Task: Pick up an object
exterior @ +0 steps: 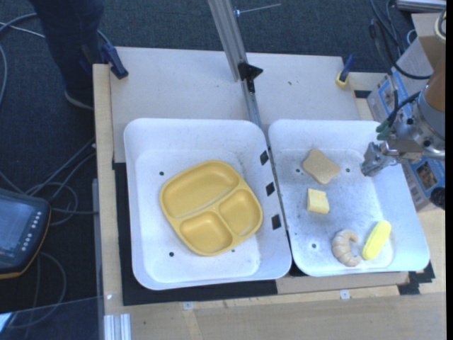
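Croissant (346,248) and corn (376,239) lie low in the right bin (417,243) — pincer (373,160) state unclear.

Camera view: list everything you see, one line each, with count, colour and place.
bins: two, white, side by side on the bench.
divided plate: one, yellow, in the left bin.
bread slice: one, tan, at the far side of the right bin.
cheese cube: one, pale yellow, middle of the right bin.
croissant: one, beige, near edge of the right bin.
corn cob: one, yellow, touching or nearly touching the croissant on its right.
clamps: two, blue, at the bench's far corners.
tablet: one, dark, on the floor at left.
end effector: one, grey, over the right bin's far right part.
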Tool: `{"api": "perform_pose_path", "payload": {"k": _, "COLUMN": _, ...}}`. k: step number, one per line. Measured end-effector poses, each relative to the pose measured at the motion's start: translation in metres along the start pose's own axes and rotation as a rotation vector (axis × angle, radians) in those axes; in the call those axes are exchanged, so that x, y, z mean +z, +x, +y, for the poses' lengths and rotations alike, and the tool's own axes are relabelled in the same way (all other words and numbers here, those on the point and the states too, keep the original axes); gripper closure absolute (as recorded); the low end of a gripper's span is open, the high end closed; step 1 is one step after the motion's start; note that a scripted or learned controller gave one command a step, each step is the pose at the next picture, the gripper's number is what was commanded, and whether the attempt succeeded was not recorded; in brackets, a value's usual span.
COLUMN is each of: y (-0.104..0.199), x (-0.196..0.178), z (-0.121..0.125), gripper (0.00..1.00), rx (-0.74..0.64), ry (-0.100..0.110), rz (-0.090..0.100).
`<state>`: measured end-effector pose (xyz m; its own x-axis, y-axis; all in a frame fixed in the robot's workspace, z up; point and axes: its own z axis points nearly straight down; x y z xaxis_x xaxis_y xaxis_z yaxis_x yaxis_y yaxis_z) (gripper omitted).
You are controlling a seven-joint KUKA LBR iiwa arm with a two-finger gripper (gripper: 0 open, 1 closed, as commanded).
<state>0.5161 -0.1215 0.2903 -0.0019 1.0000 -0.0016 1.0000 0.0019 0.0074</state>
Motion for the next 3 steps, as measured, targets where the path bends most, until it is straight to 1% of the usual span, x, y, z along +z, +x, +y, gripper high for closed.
{"api": "perform_pose_path", "payload": {"k": 1, "y": 0.049, "x": 0.0, "z": 0.014, "gripper": 1.0, "rx": -0.004, "ry": 0.005, "rz": 0.003}}
{"api": "perform_pose_path", "payload": {"k": 2, "y": 0.097, "x": 0.013, "z": 0.015, "gripper": 1.0, "rx": -0.004, "ry": 0.01, "rz": 0.004}}
{"api": "perform_pose_path", "payload": {"k": 3, "y": 0.137, "x": 0.024, "z": 0.026, "gripper": 1.0, "rx": -0.003, "ry": 0.01, "rz": 0.004}}
